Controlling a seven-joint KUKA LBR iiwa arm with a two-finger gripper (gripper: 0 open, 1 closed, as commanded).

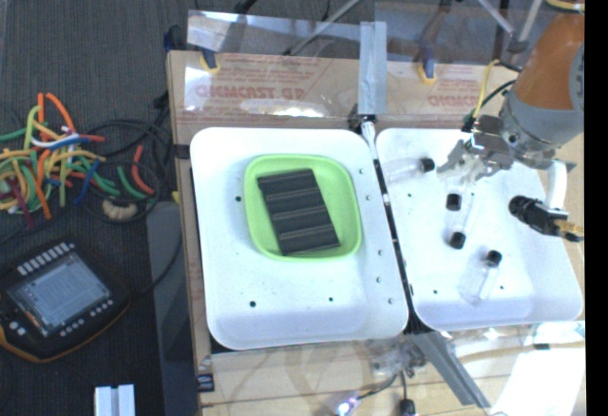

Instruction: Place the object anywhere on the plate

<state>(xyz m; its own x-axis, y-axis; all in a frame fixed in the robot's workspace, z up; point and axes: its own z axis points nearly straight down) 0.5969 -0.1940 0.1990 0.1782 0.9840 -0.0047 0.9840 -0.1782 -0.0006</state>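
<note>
A green plate (255, 215) lies in the left bin (285, 310). A dark grey ridged block (298, 212) rests flat on it, near its middle. My gripper (472, 161) hangs over the back of the right bin (532, 300), far from the plate. Its fingers look spread open, and I see nothing between them. Below and beside the gripper, several small clear vials with black caps lie on the bin floor: one at the back left (410, 167), one just under the gripper (453, 202), one mid-bin (458, 238) and one nearer the front (481, 275).
A black fitting with a yellow cable (534, 213) juts over the right bin's right side. A ridge (385, 215) separates the two bins. Left of the bench sit a bundle of coloured cables (52, 158) and a handheld control pendant (57, 295).
</note>
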